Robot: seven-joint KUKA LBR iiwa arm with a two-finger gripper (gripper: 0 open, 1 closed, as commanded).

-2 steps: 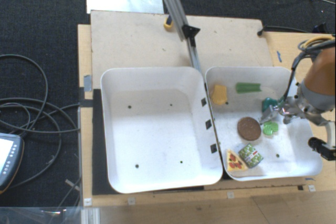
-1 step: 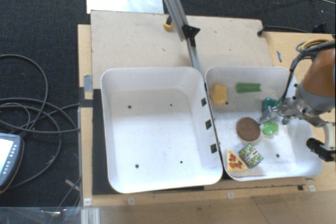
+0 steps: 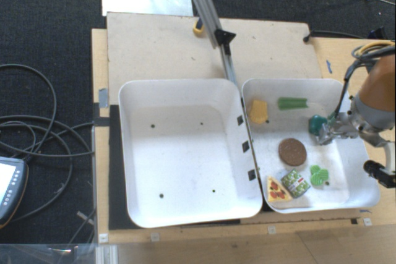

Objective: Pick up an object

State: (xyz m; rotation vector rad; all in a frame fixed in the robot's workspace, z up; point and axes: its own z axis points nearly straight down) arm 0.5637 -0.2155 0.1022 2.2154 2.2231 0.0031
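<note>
1. Where the arm [image 3: 374,96] reaches in, the gripper [image 3: 322,133] sits low in the right bin [image 3: 359,195], beside a teal object [image 3: 317,125]; its grip cannot be told, perhaps touching.
2. Brown disc [image 3: 292,152], yellow block [image 3: 258,112], green bar [image 3: 292,103]: lying apart.

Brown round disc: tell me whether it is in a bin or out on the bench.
In. The brown round disc lies flat on the floor of the right bin, apart from the gripper.

Pincer [image 3: 323,133] above right bin [image 3: 309,86]
</note>
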